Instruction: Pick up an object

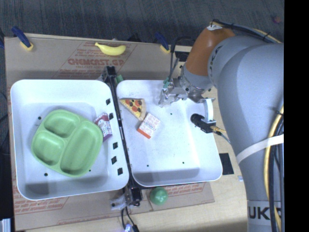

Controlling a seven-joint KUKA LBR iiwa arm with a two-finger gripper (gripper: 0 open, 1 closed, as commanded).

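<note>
In the right bin, a toy pizza slice lies near the far left corner. Just in front of it is a small orange and white box. My gripper hangs low over the far part of this bin, a little to the right of the pizza slice and behind the box. Nothing shows between it and the bin floor. The left bin holds a green divided plate and a small red and white packet at the plate's right edge.
A yellow toy banana lies on the cardboard behind the bins. In front of the right bin sits a green ball. Blue clamps hold the cardboard's far edge. The grey arm covers the right side.
</note>
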